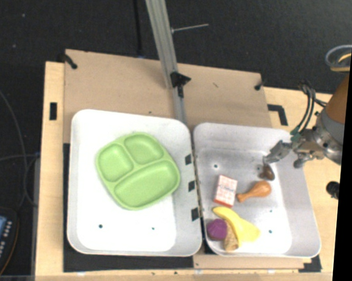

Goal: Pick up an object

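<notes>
Two white bins are being borne side by side on the bench (52,156). The left bin (83,220) is being occupied by one green divided plate (138,170). In the right bin (291,226), the pickable objects are being kept together toward the near side: one yellow banana (237,223), one toy drumstick (255,190), one small pink-and-white box (225,187), one purple ball (217,230), and a tan piece partly hidden beneath the banana.

The gripper (270,165) is being held low over the far right part of that bin, just beyond the drumstick's thick end. Whether its fingers are parted, and whether anything is being held, cannot be told; something small and dark at their tips is being left unidentified.

For a sound pick, the drumstick is probably best approached squarely across its narrow shaft, well apart from the box.
</notes>
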You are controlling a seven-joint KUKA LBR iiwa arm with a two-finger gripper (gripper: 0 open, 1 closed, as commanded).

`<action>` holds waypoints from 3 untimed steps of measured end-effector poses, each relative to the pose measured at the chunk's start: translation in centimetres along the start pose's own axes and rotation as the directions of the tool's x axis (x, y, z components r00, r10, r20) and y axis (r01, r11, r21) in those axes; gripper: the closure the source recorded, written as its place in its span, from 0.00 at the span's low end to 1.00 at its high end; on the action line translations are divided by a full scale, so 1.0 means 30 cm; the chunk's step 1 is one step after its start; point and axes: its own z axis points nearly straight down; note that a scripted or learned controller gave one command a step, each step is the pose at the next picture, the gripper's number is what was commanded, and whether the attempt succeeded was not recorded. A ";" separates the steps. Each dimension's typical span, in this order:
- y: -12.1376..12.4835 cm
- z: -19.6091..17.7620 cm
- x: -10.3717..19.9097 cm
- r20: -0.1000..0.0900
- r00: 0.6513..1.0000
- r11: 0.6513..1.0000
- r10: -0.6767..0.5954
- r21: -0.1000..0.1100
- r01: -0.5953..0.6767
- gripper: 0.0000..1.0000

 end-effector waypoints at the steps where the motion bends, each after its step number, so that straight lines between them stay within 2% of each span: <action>1: 0.000 0.000 -0.001 0.001 1.000 1.000 -0.001 0.000 0.001 0.00; 2: -0.008 0.147 0.018 0.000 1.000 1.000 0.001 0.004 -0.001 0.00; 3: -0.007 0.308 -0.018 0.000 1.000 1.000 0.004 0.004 -0.004 0.00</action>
